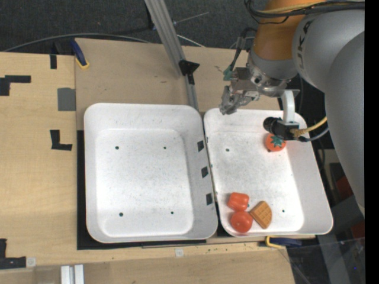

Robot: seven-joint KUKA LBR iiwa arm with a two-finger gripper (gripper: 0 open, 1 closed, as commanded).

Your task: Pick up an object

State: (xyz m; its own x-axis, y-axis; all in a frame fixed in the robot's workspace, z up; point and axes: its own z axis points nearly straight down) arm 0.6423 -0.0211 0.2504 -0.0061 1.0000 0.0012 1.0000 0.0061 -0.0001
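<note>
The grey arm [331, 46] reaches in from the right, orange band up top, wrist bent down over the far edge of the right bin [308, 182]. The gripper [228, 108] hangs at that bin's far left corner; whether it grips anything, I cannot tell. Nothing is visibly caught there. In the right bin, a small tomato [275, 142] sits by the far right wall, roundish. Down at the near edge, a red pepper [238, 202] and a red round fruit [241, 222] sit touching, with a tan cracker [261, 214] just beside them, its corner pointing toward the near right. The left bin [95, 176] lies alongside.
</note>
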